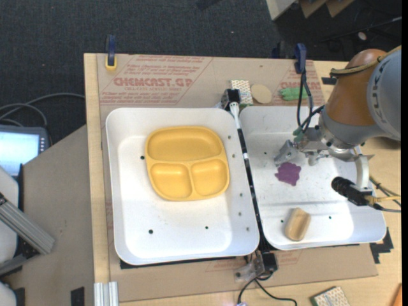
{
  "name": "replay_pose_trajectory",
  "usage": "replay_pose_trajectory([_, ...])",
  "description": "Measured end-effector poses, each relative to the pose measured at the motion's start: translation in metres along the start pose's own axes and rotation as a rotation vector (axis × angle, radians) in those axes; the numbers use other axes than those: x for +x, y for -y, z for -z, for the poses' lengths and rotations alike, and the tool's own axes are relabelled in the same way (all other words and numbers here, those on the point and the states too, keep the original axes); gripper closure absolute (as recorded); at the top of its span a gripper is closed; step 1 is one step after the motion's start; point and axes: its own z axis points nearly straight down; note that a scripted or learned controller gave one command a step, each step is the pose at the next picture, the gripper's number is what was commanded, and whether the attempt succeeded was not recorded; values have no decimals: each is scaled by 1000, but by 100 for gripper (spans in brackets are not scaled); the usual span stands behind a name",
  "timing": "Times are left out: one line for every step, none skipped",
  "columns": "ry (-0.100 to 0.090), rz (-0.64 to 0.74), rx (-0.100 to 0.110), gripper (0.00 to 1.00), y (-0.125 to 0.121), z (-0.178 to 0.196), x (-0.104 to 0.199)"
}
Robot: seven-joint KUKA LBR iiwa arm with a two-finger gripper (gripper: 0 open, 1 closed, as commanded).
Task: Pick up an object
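**A:** What is the overhead camera showing right now?

**B:** Two white bins are sitting side by side on the bench. The left bin [127,190] is holding a yellow divided plate [187,161], lying flat toward the bin's far half. The right bin [357,228] is holding a purple object [288,173] near its middle and a tan cork-like block [297,224] closer to the near rim, well apart from the purple one.

**B:** The grey arm [363,101] is reaching in from the right, its orange band showing above the wrist.

**A:** And the gripper?

**B:** The gripper [294,150] is hanging over the right bin, just beyond the purple object and slightly toward the far side. Whether its pincer is spread or closed, I cannot tell; the metal parts are blurring together from this angle. Nothing is sitting visibly in it.

**A:** Anything outside the bins?

**B:** A round tan disc [261,94] and a green piece [292,94] are lying on the cardboard behind the right bin.
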Motion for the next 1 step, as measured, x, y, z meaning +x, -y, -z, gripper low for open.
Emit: replay_pose_trajectory([0, -4, 2, 0, 21, -33, 12])
